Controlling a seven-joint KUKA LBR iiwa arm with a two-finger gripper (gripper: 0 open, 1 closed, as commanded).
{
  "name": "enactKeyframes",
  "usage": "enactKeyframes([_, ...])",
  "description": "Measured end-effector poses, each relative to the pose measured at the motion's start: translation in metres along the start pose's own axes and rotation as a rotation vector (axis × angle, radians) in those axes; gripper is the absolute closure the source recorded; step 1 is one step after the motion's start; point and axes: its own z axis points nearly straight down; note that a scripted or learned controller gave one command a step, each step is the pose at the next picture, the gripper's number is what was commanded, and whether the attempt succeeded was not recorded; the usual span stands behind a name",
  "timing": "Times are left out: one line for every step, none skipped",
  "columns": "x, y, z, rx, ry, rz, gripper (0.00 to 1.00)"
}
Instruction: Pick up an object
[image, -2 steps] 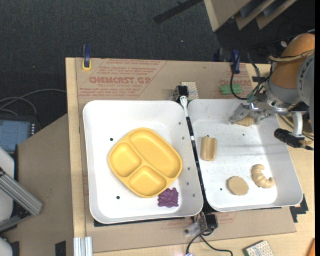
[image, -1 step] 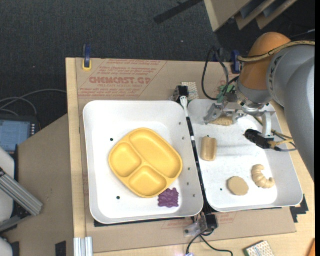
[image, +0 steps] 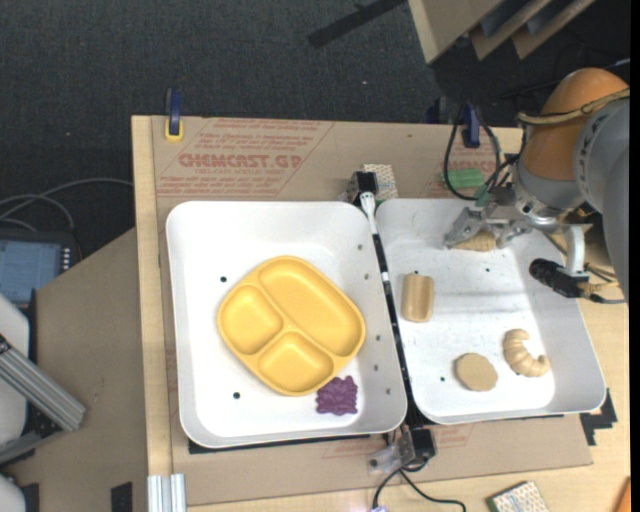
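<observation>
Purple grapes (image: 337, 396) lower centre, beside yellow tray (image: 289, 323). Bread roll (image: 417, 297), cookie (image: 477, 372), croissant (image: 524, 353) loose in right bin (image: 570, 395). Gripper (image: 481, 229) upper right, low over something tan; finger state unclear.

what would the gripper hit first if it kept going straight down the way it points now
Probably a small tan object lying right under the metal two-finger gripper at the back of the right shallow white bin; depth is unclear from this slanted view.

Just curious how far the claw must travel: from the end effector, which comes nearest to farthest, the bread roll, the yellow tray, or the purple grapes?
From the end effector:
1. Bread roll, right bin, near the divider.
2. Yellow tray, middle of left bin.
3. Purple grapes, left bin's front edge.
</observation>
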Motion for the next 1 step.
enactKeyframes([-0.0365,0.0028,-0.1081,-0.009,-0.003,-0.002,0.0])
